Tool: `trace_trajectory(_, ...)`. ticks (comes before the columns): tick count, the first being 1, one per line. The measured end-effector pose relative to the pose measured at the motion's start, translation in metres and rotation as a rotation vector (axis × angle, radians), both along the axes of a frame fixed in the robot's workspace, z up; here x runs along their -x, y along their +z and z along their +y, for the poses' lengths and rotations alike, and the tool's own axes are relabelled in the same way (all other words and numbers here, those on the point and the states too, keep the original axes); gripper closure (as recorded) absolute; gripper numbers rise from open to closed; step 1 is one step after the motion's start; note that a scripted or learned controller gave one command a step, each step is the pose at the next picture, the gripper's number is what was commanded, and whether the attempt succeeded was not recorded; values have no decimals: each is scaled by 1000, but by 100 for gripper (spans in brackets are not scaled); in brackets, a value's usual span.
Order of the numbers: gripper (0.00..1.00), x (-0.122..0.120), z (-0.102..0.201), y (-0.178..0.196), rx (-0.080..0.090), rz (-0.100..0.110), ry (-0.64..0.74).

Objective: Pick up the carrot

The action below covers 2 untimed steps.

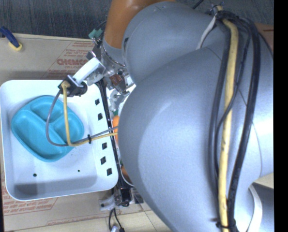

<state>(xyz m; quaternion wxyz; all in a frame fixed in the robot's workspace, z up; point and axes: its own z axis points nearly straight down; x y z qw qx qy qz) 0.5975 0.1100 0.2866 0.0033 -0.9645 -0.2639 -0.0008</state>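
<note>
- The carrot (pixel 115 122) shows as a small orange sliver at the divider between the two bins, just to the right of the black strip with white squares; my own arm covers the rest of it.
- My pincer (pixel 115 83) sits just above that sliver, under the wrist; it is a tangle of metal and wiring there, and I cannot tell how it stands or whether anything is in it.
- My arm (pixel 192 120) is the big grey mass over the right side of the view, with the orange band (pixel 127 8) at the top and black and yellow cables (pixel 231 105) running down its flank.
- A yellow hose and a grey hose (pixel 61 120) loop from a black fitting near my wrist out over the left bin.
- The left bin (pixel 18 178) is white and shallow; a light blue dish (pixel 42 129) lies in its upper left part.
- Cardboard (pixel 47 52) with red print lies under the bin.
</note>
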Motion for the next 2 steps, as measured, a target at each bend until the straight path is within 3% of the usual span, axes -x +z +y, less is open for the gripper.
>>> trace_trajectory(1,0,54,-5,-154,6,19,-202)
trace_trajectory(2,0,-23,5,-116,5,5,-287)
